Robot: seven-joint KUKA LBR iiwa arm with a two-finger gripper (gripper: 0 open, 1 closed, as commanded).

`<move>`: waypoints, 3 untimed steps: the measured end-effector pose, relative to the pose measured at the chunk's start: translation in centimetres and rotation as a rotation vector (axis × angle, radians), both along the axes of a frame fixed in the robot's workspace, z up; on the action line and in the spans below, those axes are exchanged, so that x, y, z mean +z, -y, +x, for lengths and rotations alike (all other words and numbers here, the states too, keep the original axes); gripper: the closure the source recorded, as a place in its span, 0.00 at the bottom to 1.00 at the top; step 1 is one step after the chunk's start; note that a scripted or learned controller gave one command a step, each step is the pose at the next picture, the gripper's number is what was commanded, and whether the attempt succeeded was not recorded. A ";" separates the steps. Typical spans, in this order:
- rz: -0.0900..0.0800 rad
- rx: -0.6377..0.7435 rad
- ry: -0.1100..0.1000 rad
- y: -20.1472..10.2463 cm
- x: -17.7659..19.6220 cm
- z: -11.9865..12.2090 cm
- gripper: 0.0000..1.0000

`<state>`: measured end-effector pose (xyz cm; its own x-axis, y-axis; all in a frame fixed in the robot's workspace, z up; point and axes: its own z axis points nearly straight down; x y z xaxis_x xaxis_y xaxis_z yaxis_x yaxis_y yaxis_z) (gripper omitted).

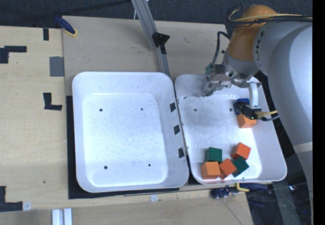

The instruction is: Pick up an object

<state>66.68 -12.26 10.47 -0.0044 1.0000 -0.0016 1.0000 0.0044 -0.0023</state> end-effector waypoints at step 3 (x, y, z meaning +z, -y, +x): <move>0.000 -0.002 0.000 0.2 11.1 1.3 1.00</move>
